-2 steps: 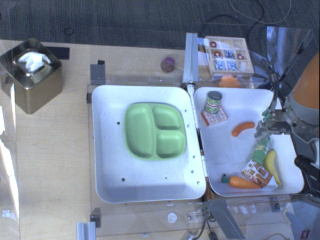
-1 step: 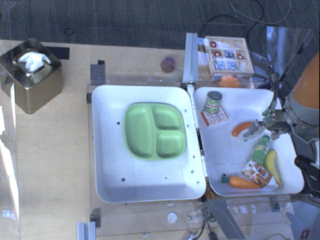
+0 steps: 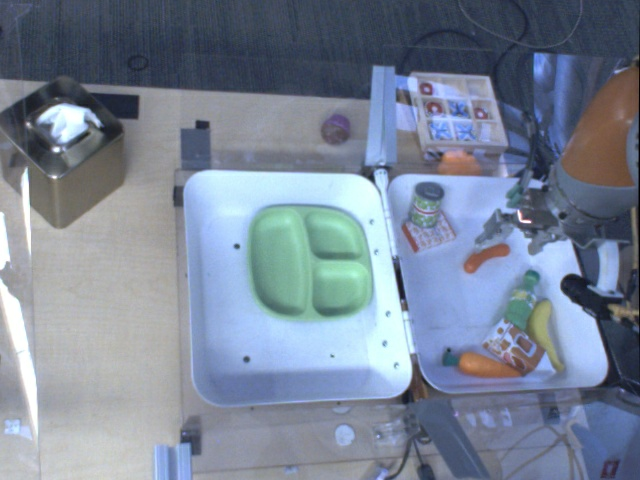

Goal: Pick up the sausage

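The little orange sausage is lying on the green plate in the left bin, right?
Not quite. The camera view shows the sausage lying on the floor of the right bin, near the gripper. The green plate does sit in the left bin.

This is a robotics lab. A pale wooden desk (image 3: 120, 348) carries two shallow white bins (image 3: 300, 388) clamped side by side in metal brackets (image 3: 380, 113), loose cables (image 3: 500, 8) trail over grey carpet (image 3: 250, 18), and toy food (image 3: 487, 258) lies in one bin.
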`<action>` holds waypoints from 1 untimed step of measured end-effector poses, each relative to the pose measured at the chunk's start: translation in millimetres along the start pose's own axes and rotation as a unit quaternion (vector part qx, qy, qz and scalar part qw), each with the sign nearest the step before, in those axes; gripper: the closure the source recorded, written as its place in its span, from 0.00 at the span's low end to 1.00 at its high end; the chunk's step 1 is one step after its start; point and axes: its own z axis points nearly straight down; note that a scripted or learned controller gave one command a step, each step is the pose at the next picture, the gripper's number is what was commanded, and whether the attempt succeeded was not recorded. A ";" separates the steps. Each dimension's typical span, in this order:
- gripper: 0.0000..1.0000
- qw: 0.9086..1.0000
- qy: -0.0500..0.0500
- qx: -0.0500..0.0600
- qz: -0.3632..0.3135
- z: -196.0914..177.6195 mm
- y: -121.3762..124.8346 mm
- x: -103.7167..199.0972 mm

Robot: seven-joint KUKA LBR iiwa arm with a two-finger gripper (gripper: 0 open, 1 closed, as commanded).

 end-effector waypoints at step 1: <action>0.00 0.998 0.000 -0.002 -0.062 71.4 33.5 -2.7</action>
